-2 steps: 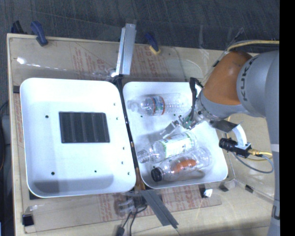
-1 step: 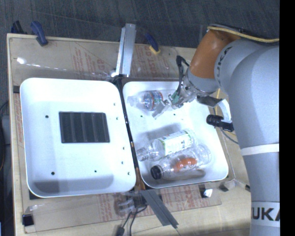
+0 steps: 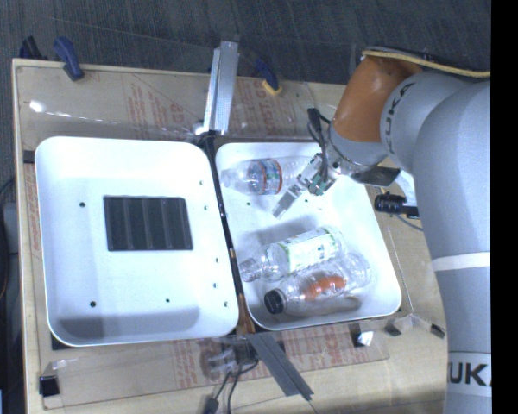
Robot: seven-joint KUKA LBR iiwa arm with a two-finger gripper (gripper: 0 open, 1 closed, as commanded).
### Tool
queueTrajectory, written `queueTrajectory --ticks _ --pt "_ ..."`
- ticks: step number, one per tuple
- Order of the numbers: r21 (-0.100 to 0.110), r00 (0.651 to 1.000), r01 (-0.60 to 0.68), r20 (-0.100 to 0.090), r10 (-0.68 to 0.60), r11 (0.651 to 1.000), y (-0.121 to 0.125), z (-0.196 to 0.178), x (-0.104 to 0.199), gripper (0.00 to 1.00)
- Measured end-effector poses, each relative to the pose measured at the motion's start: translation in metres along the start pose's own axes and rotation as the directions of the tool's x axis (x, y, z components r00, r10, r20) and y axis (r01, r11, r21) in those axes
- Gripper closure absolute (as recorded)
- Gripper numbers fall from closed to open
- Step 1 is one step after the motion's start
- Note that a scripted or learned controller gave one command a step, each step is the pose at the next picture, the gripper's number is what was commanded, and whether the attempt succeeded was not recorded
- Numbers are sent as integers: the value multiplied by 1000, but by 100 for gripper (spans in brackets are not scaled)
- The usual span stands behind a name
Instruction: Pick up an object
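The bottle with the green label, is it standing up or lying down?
Lying down. The bottle with the green label rests on its side in the right bin, its cap end pointing toward the left bin.

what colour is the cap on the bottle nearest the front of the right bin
Black. The cap sits at the left end of the front bottle, seen in the camera view.

Two bins [image 3: 121, 158] of smooth, glossy white plastic; three bottles [image 3: 295, 254] of clear, shiny plastic, one paper-labelled; tabletop [image 3: 112, 89] of pale matt board with red print under a clear sheet; arm [image 3: 449, 136] in smooth matt grey, orange band [image 3: 367, 93] semi-gloss.
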State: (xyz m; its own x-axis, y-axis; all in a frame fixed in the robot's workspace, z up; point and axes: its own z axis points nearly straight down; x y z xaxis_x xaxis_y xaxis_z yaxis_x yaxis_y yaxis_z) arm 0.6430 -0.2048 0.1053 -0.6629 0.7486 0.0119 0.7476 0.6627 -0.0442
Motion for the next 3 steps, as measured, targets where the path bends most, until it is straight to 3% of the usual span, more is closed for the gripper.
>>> queueTrajectory --ticks 1,2,3 --pt "-45 993 -119 7 119 992 -43 -32 29 0" --pt "-28 991 -135 0 135 990 -5 -9 -4 0" --pt "-45 991 -134 6 134 990 -67 -28 60 0"
